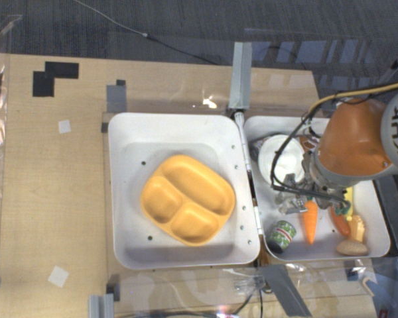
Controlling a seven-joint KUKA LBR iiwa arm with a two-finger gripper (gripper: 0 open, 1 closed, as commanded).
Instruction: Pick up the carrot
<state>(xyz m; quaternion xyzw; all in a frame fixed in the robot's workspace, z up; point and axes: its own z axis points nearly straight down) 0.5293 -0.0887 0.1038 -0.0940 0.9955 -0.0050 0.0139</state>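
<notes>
Wood bench (53, 197): a pale surface is seen under both bins; black marks are fixed near its far left corner and small pale squares are stuck on its left part.
Left bin (129, 244): a shallow white tray is set left of centre, just beside the right bin along a shared middle edge.
Plate (188, 199): a yellow three-compartment dish is laid flat near the middle of the left bin, clear of all four walls.
Post (239, 75): a grey metal upright is mounted behind the seam between the bins.
Right bin (381, 240): a white tray is set at the right; several small items are gathered in its near half.
White item (284, 152): a rounded white object is placed in the far left part of the right bin, crossed by a black cable.
Can (284, 234): a small green-labelled item is laid near the bin's near left corner.
Carrot (310, 222): an orange taper is laid just right of the can, thick end away from the camera, directly beneath the gripper.
Gripper (304, 201): it is positioned over the carrot's thick end; whether its fingers are spread or pressed together cannot be told.
Arm (355, 138): the orange band is seen above the bin, reaching in from the right.
Other food (351, 234): red, yellow and tan pieces are grouped right of the carrot.
</notes>
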